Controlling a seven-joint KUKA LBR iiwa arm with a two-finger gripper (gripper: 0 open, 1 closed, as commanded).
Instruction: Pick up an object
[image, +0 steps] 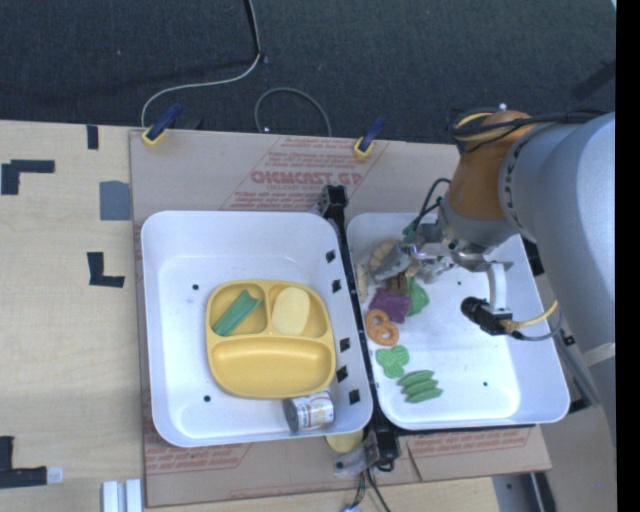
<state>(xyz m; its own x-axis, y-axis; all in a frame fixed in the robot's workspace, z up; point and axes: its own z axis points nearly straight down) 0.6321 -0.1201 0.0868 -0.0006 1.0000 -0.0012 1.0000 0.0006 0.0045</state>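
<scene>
My arm: I reach in from the right, grey with an orange band, bent low over the right bin (540, 400).
My claw (412, 262): down at the upper left of the right bin, among a huddle of small things; I cannot tell whether it is wide or narrow, or whether anything sits in it.
Things at my claw: a purple piece (390, 302), a green piece (417, 297) just beside it, and pale bits (384, 256) toward the bin's left wall.
Pretzel (380, 326): orange-brown, lying just below the purple piece.
Green leaf shape (392, 360): below the pretzel, apart from my claw.
Green pea pods (420, 385): nearer the bin's front, beside the leaf shape.
Left bin (165, 300): bears a yellow divided tray (270, 362).
Tray contents: a green piece (236, 312) in the upper left compartment, a pale yellow piece (290, 311) in the upper right one.
Small can (309, 412): lying on its side at the tray's front edge, in the left bin.
</scene>
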